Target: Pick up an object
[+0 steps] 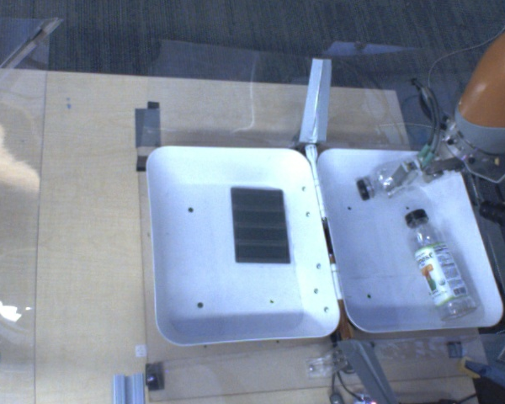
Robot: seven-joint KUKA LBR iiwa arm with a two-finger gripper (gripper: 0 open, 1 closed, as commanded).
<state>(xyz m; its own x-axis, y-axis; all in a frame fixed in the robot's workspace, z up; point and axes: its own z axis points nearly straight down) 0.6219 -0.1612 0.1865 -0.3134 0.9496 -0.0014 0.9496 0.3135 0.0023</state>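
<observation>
A small clear bottle [387, 180] with a dark cap lies near the back of the right bin [379, 310], cap pointing left. My gripper [427, 160] is right at its right end, at the bin's back right corner, under the orange-banded wrist. I cannot tell whether it touches the bottle. A larger clear bottle [438, 269] with a black cap and a green and orange label lies in the right half of the same bin. A flat dark rectangular block [259, 225] rests in the middle of the left bin [177, 310].
A grey metal post [315, 99] stands behind the seam between the two bins. Cables hang beside the arm at the upper right. Bare wooden bench surrounds the bins to the left and back.
</observation>
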